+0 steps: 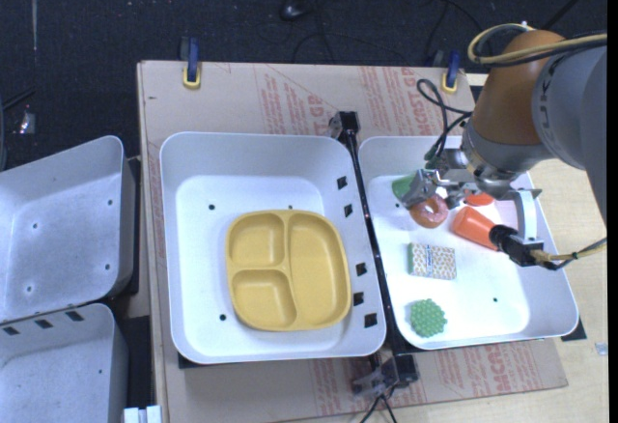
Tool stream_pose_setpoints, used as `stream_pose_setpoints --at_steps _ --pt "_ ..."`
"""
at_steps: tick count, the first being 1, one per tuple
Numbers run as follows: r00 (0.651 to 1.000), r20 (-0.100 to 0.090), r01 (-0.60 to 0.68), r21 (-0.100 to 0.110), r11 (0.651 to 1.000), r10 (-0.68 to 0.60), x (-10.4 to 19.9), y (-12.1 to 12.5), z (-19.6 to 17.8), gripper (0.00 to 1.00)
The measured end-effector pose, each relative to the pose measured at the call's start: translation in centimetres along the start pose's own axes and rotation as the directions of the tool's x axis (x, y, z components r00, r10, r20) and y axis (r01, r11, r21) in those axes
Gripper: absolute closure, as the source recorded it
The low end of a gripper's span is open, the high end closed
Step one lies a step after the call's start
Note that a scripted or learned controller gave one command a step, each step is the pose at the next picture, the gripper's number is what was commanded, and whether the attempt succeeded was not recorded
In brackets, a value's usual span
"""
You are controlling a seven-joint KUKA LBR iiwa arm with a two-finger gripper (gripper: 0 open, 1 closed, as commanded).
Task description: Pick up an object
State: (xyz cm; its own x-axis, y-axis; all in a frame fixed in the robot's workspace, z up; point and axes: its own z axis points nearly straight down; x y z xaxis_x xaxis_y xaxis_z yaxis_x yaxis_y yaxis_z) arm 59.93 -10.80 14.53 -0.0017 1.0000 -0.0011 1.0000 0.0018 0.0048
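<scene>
Reaching into the right bin [541,315] over a cluster of small objects.
Hovering low, the gripper [436,187] is sitting just above a round reddish-brown piece [429,212], with a green item [404,187] and an orange cone-like piece [473,224] crowding it; whether it is open or closed I cannot tell. Descending squarely onto one piece, clear of neighbours, is looking wisest.

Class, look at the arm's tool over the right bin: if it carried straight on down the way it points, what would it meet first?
Most likely the small reddish-brown object directly beneath the tool, beside the orange cup. One slanted view leaves depth unsure.
</scene>
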Motion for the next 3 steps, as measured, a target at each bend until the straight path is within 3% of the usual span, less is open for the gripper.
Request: stream_pose_setpoints --at_steps 2,3 --pt "1.000 0.001 0.001 -0.003 1.000 -0.001 0.2 0.3 -10.8 1.00" --pt "1.000 -0.003 0.006 0.003 1.000 -0.006 5.4 0.5 -11.3 1.00"
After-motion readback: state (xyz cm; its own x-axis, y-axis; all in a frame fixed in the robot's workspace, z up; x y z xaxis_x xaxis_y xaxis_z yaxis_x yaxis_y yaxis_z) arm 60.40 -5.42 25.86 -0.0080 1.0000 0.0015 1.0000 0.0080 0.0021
